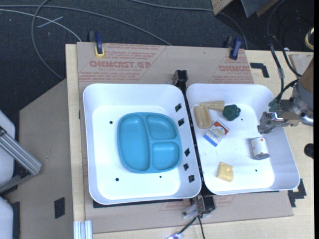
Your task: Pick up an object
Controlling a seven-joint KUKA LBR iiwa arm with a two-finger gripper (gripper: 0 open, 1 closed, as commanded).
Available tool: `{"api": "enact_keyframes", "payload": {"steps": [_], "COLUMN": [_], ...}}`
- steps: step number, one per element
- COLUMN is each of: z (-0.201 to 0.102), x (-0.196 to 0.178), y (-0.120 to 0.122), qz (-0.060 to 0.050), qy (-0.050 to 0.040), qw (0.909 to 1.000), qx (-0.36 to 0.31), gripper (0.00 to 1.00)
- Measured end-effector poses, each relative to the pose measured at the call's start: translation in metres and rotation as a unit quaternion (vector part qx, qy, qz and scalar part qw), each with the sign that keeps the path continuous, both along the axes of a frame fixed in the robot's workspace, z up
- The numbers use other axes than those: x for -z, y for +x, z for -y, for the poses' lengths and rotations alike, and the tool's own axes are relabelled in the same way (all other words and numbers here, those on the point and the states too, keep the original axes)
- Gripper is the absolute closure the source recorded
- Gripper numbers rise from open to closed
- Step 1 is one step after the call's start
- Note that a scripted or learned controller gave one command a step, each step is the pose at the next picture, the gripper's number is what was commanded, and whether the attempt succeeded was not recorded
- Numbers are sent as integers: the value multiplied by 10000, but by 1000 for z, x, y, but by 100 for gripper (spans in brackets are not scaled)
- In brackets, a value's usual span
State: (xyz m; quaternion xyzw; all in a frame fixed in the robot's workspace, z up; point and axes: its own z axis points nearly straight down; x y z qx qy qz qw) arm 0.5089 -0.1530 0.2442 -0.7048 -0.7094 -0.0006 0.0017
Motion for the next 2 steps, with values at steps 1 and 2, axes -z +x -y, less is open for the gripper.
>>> {"api": "enact_keyframes", "payload": {"steps": [1,2], "z": [-60,-104], "x": [4,2], "y": [12,38], "qz": [1,20], "qy": [0,-9], "qw": [10000,10000], "qx": [-1,2], "gripper": [100,100]}}
